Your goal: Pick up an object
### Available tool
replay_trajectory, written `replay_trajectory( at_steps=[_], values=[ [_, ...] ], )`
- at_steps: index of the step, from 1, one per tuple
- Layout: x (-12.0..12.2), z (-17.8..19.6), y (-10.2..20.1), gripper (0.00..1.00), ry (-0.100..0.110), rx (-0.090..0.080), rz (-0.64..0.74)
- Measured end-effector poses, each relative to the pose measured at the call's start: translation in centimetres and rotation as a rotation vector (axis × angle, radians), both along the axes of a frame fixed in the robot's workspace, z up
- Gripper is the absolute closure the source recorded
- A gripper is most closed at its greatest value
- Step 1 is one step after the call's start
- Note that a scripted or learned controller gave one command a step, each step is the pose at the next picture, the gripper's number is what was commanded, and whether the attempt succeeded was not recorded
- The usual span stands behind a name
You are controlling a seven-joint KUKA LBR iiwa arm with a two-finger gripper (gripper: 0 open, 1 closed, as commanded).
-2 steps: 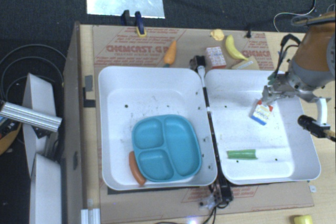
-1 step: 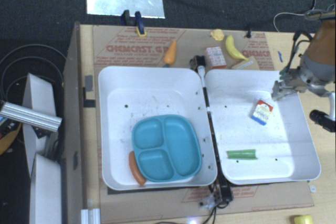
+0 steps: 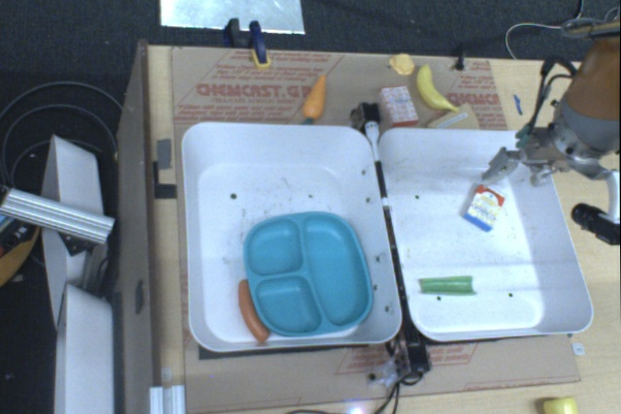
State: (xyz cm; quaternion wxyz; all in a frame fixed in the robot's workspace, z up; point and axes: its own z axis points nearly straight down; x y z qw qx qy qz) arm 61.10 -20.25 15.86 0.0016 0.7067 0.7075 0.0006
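- Gripper [image 3: 506,162] at upper right of the right bin [image 3: 543,315], reaching in from the right; jaw state impossible to tell, and nothing visibly held.
- Just below it, apart, lying on the bin floor: small white packet [image 3: 484,207] with red and blue print.
- Further toward the bin's near edge: flat green stick [image 3: 446,285].
- In the left bin [image 3: 209,170]: blue divided plate [image 3: 307,272], with an orange sausage-like piece [image 3: 253,310] beside its lower left rim.
- On the cardboard behind the bins: carrot [image 3: 314,98], small pink-white box [image 3: 399,106], banana [image 3: 433,90].
- Grey arm with orange band [image 3: 594,82] at the far right.
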Motion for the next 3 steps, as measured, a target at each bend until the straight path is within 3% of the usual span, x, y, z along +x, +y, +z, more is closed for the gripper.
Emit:
replay_trajectory(
  at_steps=[1, 2, 3],
  values=[
    [-0.2, -4.8, 1.3, 0.0, 0.004, 0.001, 0.003],
    [0.0, -3.5, 1.2, 1.0, -0.002, 0.0, 0.004],
    [-0.1, -0.8, -0.5, 1.0, -0.001, 0.0, -0.001]
  ],
)
